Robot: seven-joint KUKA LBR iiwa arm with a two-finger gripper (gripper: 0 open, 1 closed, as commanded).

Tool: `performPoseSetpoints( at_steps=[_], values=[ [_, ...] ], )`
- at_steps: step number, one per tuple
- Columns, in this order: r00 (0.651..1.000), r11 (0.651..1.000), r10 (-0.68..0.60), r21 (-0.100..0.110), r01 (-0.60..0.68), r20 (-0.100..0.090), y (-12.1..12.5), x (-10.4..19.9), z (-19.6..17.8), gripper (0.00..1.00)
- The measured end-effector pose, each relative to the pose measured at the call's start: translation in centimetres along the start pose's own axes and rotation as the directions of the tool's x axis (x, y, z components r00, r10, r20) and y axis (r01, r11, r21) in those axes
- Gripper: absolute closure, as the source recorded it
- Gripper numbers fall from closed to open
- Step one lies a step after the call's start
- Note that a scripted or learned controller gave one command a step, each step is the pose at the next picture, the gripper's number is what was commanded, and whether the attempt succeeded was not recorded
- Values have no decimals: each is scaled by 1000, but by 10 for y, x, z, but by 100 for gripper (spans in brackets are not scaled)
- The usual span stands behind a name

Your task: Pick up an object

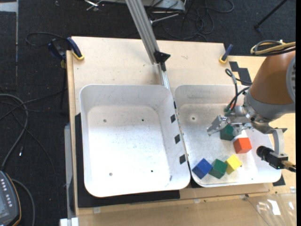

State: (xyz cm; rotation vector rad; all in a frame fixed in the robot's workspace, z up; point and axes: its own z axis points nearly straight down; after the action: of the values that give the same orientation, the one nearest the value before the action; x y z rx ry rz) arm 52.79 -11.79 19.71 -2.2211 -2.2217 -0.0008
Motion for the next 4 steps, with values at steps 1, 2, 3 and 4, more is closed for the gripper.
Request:
performPoseSetpoints(
  at_steps=[1, 2, 3, 4],
  values=[
    [1000, 1000, -4, -5, 4, 3, 121, -43, 47, 0],
    [1000, 1000, 2, -11, -2, 3, 104, -89, 76, 0],
    [1000, 1000, -5, -24, 6, 11, 94, -97, 79, 0],
    [1000, 1000, -4, -3, 4, 2, 43, -43, 100, 0]
  ],
)
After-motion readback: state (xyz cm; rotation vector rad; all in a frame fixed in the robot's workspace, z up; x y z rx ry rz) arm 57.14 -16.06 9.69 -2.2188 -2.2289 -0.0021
